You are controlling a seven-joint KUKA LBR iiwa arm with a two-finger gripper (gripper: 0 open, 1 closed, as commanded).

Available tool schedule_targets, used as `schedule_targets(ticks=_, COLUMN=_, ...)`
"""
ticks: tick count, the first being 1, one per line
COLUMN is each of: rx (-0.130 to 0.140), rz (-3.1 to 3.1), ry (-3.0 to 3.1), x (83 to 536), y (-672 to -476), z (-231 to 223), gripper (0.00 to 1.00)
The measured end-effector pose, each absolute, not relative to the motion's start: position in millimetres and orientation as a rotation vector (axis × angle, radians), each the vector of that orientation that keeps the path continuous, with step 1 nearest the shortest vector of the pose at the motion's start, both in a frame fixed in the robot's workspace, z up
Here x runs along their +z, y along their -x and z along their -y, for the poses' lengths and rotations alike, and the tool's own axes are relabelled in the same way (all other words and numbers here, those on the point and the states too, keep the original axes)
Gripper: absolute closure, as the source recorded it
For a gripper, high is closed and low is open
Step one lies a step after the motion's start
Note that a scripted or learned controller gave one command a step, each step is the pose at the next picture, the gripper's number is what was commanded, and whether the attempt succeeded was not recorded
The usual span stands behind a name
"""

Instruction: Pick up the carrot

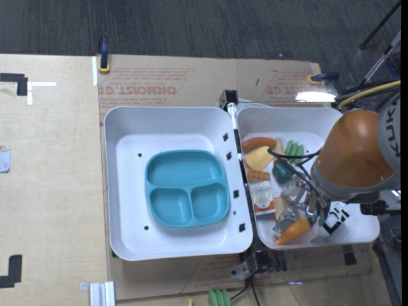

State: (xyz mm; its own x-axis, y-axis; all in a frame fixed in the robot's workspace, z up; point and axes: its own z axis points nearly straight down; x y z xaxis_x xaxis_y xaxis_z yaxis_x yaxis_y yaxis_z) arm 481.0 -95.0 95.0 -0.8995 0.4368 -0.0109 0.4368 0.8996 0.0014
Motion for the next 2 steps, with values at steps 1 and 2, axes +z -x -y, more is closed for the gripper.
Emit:
schedule_targets(ticks=1, rx=0.001, rz=-3.035, ry=-0.707, x=105.4, y=-485.6, z=95.6, gripper=1.0)
schedule_targets(ticks=2, rx=0.001, rz=-3.035, ry=-0.709, x=105.4, y=-485.5, z=95.6, gripper=0.0)
